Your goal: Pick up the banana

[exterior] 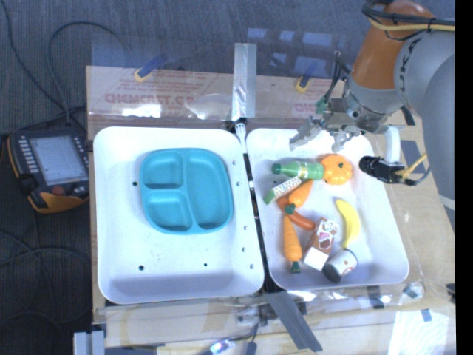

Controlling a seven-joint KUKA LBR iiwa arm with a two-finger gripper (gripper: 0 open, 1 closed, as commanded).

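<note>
I see my gripper hanging with fingers spread and nothing between them, over the far edge of the right bin. The banana lies well below it toward me, just past the orange beneath the fingertips
</note>
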